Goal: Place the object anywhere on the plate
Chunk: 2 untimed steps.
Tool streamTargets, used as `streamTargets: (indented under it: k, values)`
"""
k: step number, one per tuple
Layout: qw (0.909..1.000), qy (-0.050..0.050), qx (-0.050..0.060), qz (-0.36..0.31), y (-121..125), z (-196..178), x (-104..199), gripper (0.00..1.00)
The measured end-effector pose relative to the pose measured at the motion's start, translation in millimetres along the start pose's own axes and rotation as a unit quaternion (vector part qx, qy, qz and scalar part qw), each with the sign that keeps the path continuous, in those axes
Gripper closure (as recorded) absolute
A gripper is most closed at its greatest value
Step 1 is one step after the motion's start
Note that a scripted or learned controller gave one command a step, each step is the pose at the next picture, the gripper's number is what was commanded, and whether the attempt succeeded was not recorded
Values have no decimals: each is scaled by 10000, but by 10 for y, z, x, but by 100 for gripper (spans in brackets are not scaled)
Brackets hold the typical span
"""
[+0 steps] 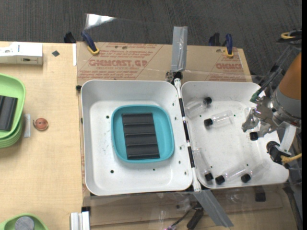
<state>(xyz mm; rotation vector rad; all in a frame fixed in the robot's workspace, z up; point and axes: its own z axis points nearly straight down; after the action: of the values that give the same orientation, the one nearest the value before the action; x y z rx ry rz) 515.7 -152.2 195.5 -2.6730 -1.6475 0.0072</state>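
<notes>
Two bins on desk. Left bin holds teal plate. Right bin holds clear tubes, one near centre. Tool at right wall; grip state: cannot tell.

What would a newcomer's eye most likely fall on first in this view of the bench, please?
Most likely the teal plate, which sits in the middle of the left bin and carries a dark ribbed block. Next, the clear tubes with black caps scattered in the right bin, several along its near edge. The gripper hangs over that bin's right side.
</notes>
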Motion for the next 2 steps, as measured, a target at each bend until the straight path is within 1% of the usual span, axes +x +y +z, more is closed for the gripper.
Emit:
streamTargets:
  k: [1,2]
  values:
    - [10000,0,0,2,0,0,0,0]
    - [9994,-2,-8,342,243,-1404,-276,0]
